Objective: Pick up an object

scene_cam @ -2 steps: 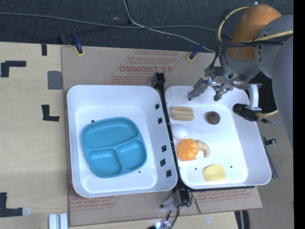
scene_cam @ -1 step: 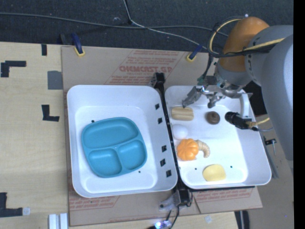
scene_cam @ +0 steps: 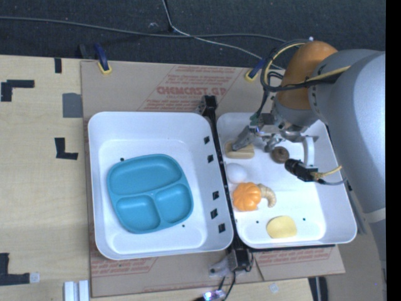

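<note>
The arm bends down over the right bin; gripper low, its opening unreadable.

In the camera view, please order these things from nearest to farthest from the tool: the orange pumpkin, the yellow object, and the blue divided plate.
Measured from the tool, in the right bin:
1. Orange pumpkin, mid right bin, near the divider.
2. Yellow object, front of the right bin.
3. Blue divided plate, in the left bin.
</note>
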`<state>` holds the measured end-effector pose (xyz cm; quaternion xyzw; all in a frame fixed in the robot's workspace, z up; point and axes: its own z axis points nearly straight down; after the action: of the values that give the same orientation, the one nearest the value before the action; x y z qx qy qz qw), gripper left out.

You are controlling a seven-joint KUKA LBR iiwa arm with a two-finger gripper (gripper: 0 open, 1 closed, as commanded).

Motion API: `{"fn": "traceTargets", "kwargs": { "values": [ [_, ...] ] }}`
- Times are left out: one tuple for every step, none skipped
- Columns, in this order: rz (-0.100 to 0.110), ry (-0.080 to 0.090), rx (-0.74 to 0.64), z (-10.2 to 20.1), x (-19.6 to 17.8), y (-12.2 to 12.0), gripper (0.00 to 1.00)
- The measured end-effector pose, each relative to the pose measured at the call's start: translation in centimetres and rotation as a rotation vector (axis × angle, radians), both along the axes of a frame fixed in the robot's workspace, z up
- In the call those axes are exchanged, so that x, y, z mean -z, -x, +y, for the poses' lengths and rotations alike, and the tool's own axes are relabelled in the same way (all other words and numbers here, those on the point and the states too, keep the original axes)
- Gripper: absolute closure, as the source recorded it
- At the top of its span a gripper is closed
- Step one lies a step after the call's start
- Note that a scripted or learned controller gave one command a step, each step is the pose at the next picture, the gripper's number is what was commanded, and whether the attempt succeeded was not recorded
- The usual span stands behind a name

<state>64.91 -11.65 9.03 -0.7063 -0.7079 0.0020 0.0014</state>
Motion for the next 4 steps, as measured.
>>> {"fn": "traceTargets", "kwargs": {
  "values": [
    [0.002, 0.001, -0.001, 0.0, -1.2, 0.0, 1.0],
    [-0.009, 0.0, 0.001, -0.5, -7.4, 0.1, 1.0],
    [-0.011, 0.001, 0.0, -0.3, -13.8, -0.1, 1.0],
    [-0.01, 0.001, 0.0, -0.3, -19.2, -0.2, 1.0]
  ]
}}
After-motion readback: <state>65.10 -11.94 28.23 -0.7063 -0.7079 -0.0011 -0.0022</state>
